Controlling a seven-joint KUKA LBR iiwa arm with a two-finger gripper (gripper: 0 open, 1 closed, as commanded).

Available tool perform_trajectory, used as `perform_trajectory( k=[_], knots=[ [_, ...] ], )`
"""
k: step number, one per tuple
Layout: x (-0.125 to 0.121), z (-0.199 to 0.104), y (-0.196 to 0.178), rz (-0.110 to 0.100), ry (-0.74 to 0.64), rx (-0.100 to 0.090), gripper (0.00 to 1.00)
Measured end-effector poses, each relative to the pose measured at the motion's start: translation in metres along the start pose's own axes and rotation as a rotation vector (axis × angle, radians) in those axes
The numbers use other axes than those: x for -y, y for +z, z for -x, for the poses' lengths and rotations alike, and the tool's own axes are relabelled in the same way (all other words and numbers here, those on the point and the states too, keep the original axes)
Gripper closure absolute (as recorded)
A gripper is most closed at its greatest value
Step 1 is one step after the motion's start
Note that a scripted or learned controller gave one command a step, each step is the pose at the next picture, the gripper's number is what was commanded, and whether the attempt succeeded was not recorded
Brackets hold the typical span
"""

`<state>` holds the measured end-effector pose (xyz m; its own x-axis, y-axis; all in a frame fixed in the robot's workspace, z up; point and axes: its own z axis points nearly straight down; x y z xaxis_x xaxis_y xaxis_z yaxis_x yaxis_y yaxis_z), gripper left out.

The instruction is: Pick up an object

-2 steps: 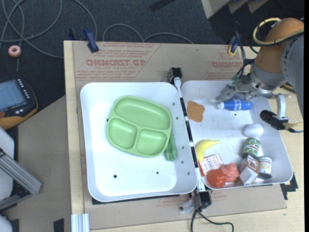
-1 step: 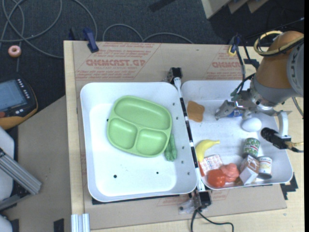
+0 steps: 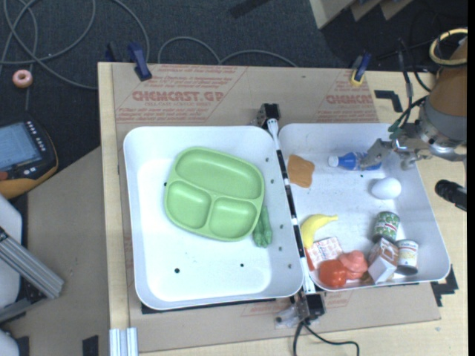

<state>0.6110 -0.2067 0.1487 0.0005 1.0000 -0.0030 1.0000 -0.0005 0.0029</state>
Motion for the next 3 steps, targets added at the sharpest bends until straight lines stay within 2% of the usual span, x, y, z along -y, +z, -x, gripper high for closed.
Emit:
perform_trajectory(
  k=[1,2,3],
  knots=[
    [-0.056,-0.045,0.064,-0.001,-0.002,-0.002,0.00],
    [0.000,-0.160,-0.037,-0.002,-0.003,-0.005,0.00],
    [0.096,-0.106,0.011,-0.005,0.002,-0.002,0.00]
  ],
)
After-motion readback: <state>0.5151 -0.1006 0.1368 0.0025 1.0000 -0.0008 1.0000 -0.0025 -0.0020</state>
